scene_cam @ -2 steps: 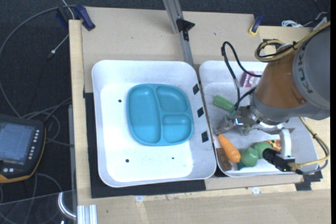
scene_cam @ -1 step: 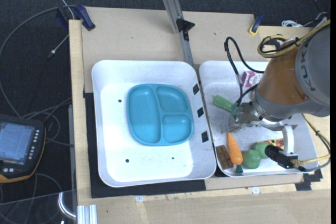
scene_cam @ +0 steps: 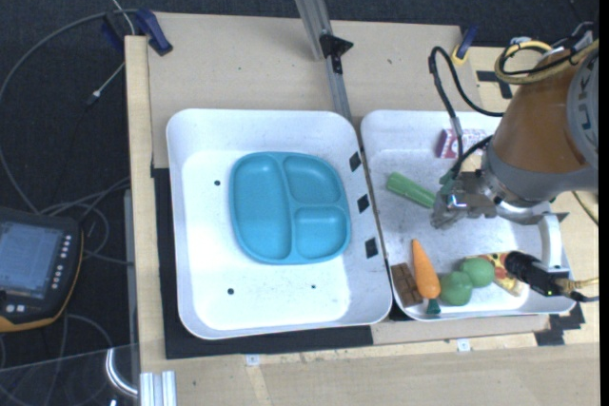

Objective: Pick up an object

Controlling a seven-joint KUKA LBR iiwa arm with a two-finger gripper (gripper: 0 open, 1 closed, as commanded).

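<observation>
The wooden bench (scene_cam: 257, 52) carries two shallow white bins set side by side, their inner rims touching along the middle. The left bin (scene_cam: 190, 204) holds a blue divided plate (scene_cam: 288, 206) with three compartments, lying flat near the bin's centre. The right bin (scene_cam: 404, 133) is partly covered by the arm (scene_cam: 542, 124), which comes in from the right, its orange band sitting above the grey wrist.

The gripper (scene_cam: 447, 209) hangs low over the middle of the right bin, just beside the right end of a green cylinder (scene_cam: 410, 190) that lies tilted on the bin floor. Whether the gripper is open or closed cannot be told, and nothing can be seen held in it.

Along the near edge of the right bin lie the smaller objects. An orange carrot (scene_cam: 424, 269) lies pointing up the bin, with a brown block (scene_cam: 405, 283) just beside it on the left. Two green round pieces (scene_cam: 468, 280) sit touching each other to the right of the carrot, and a yellow and red item (scene_cam: 501, 266) lies just beyond them, partly behind a black part of the arm's tooling. A small pink and white item (scene_cam: 447, 144) rests near the far side of the bin, close to the arm.

Off the bench at the left, a handheld pendant (scene_cam: 33, 266) with a screen lies on the dark floor among thin cables.
</observation>
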